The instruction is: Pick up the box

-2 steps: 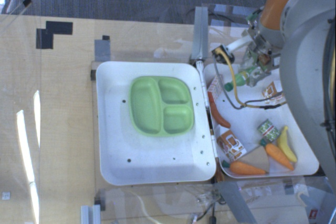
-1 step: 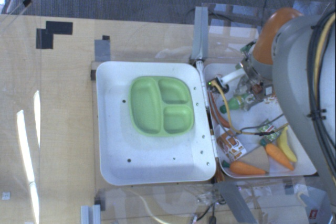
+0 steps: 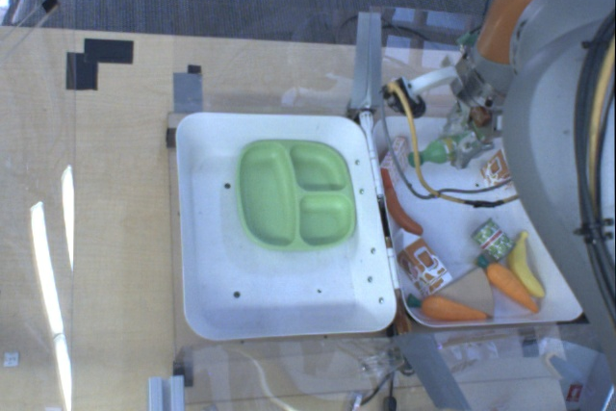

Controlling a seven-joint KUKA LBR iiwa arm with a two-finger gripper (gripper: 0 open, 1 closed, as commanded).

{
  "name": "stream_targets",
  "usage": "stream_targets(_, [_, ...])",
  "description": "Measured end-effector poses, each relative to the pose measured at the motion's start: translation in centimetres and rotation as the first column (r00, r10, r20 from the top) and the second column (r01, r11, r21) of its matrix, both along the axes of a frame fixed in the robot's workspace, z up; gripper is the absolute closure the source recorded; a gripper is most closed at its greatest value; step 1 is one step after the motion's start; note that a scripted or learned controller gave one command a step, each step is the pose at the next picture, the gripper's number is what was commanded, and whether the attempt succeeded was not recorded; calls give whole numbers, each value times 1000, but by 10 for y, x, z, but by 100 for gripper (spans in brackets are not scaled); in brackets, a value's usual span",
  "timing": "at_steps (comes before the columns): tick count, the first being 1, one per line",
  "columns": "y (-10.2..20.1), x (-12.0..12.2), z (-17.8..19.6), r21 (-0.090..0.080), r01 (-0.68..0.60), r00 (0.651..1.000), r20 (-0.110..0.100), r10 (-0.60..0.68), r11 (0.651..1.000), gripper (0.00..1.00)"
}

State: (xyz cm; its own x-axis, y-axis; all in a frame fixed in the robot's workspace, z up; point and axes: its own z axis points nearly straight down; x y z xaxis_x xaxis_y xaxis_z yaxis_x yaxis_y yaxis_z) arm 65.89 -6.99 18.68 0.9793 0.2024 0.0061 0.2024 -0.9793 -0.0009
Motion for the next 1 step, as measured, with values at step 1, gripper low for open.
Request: stream_targets(1, [-35,0,-17,-2,-175,985,-2,175,985,100])
